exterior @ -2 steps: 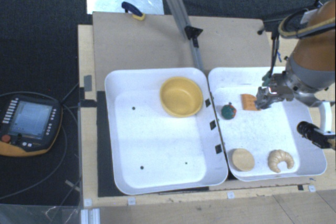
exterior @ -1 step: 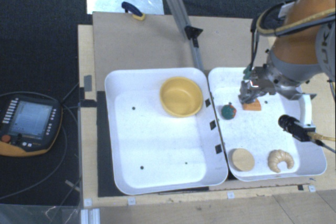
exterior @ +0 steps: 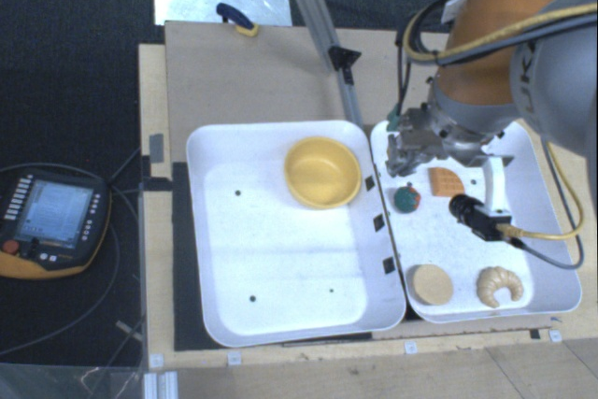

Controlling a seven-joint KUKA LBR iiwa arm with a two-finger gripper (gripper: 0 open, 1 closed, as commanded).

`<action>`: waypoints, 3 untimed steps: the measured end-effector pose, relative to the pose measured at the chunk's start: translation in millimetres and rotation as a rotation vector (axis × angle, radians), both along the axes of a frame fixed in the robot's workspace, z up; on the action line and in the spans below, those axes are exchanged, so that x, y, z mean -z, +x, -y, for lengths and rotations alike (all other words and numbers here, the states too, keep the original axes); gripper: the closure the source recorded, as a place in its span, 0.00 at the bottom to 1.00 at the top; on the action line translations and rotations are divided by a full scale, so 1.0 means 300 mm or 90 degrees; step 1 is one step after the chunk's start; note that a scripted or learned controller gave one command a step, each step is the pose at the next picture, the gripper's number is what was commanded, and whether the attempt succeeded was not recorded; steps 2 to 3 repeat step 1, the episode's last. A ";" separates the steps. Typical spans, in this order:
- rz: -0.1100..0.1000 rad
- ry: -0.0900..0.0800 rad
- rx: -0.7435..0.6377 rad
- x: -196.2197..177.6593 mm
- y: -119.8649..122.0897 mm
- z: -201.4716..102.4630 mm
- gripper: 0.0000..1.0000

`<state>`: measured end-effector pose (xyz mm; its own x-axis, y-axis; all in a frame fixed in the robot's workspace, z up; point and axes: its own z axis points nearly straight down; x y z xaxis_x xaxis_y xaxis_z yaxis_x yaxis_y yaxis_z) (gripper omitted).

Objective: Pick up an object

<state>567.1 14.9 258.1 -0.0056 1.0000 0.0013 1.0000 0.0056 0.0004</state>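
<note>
Grey arm w/ orange band reaching in from right, claw (exterior: 404, 156) pointing down

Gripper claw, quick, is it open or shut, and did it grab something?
Gripper: low over the right bin, above the small green ball. Open or shut cannot be told from this view, and nothing is seen between its tips.

Small green ball (exterior: 406, 198), orange waffle (exterior: 446, 181), round biscuit (exterior: 433, 284), croissant (exterior: 500, 286), all in right bin (exterior: 551, 299)
</note>
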 end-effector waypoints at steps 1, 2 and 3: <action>-0.001 0.000 0.001 0.048 0.063 -0.178 1.00; -0.001 0.000 0.001 0.048 0.063 -0.178 1.00; -0.001 0.000 0.001 0.048 0.063 -0.178 1.00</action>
